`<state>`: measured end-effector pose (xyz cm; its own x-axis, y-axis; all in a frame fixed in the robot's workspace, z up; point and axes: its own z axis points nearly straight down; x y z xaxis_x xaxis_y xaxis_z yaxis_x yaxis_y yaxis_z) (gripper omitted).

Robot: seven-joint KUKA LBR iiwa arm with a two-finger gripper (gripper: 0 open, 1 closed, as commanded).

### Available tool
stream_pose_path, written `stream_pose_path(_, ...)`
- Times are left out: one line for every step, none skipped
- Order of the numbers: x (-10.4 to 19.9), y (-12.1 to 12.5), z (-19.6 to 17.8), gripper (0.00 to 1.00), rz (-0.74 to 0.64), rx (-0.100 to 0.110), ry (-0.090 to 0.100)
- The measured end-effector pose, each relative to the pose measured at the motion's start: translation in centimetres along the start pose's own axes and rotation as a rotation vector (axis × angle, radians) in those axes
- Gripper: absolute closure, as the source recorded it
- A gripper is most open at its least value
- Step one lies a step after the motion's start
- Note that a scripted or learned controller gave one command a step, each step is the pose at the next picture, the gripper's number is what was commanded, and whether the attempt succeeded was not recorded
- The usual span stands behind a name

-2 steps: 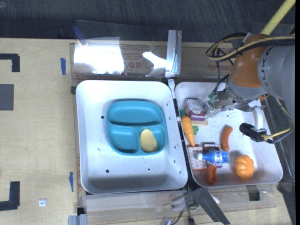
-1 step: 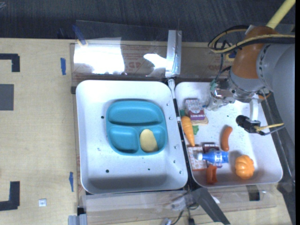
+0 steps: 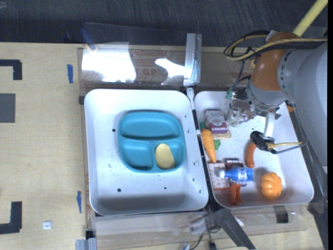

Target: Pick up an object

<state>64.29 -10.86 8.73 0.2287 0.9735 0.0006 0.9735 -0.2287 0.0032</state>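
Pale wood [image 3: 36, 155] covers the bench around two shallow white bins set side by side. Within the left bin [image 3: 99, 191] sits a blue divided tray [image 3: 140, 134], and a yellow lemon [image 3: 165, 155] lies in the tray's lower right compartment. Toys crowd the right bin [image 3: 296, 176]: a small pink-topped box [image 3: 215, 121] near the far left corner, a carrot [image 3: 209, 145] along the left wall, a plastic bottle with a blue label [image 3: 238, 175] lying on its side, a red piece [image 3: 234, 193] just below it, a sausage [image 3: 250, 154], and a small orange pumpkin [image 3: 271, 185] near the front right. From the right the grey arm [image 3: 307, 82] reaches over the far part of this bin. Its gripper [image 3: 240, 113] hangs just right of the pink-topped box. Nothing can be seen between the metal parts, and whether they are spread or closed cannot be told. The sausage lies below the gripper, apart from it.
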Motion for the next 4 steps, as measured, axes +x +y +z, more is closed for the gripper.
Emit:
stream_pose_path(-2.6,-9.5,-0.1,1.0,-0.133,-0.001,0.0)
stream_pose_path(-9.4,-9.5,-3.8,1.0,-0.307,-0.001,-0.003)
stream_pose_path(-1.7,-0.4,-3.7,1.0,-0.245,0.001,0.002)
stream_pose_path(-2.0,-0.4,-3.7,0.0,-0.241,0.001,0.0)
